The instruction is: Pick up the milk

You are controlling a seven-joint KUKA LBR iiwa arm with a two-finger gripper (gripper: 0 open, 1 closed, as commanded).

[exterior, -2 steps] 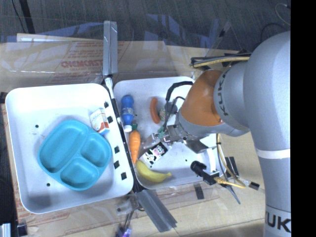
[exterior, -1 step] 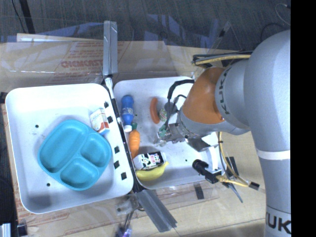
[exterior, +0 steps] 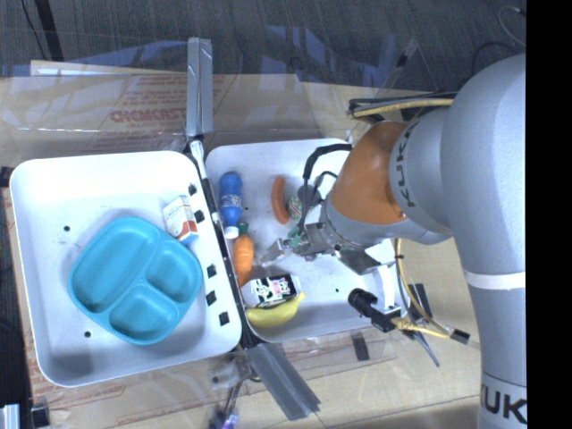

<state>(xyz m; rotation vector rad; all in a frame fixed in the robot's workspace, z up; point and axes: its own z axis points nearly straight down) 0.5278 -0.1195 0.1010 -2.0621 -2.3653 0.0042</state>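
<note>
Item: milk (exterior: 181, 216). Small white carton with a red-orange patch, taken to be the task's thing. Located in the left bin (exterior: 54, 181), at its right wall, just beside the upper right corner of the blue divided plate (exterior: 134, 280). Tilted, not upright. Nothing touching it from above.

Item: gripper (exterior: 290, 242). Located over the right bin (exterior: 259, 155), near its middle, below the orange band of the arm (exterior: 465, 150). Low over the bin floor, just right of the carrot (exterior: 243, 256) and above the black-and-white box (exterior: 273, 287). Opening of the claw: cannot tell, too small and cluttered to read. Nothing seen in its hold.

Other contents, right bin: blue bottle (exterior: 231, 193) along the left wall; red sausage (exterior: 281, 198) with a small green piece just beside it; banana (exterior: 273, 312) at the near wall, touching the black-and-white box.

Progress, as judged: not begun in any useful sense. Milk lying in the left bin, ungrasped and unlifted; gripper in the other bin, well apart from it, with the dividing walls between.

Remaining, as judged: rise clear of the right bin, cross the walls to the left bin, descend over the carton, close on it, lift. Noted hazard: carton wedged between wall and plate, little room on either side for a clean grip.
</note>
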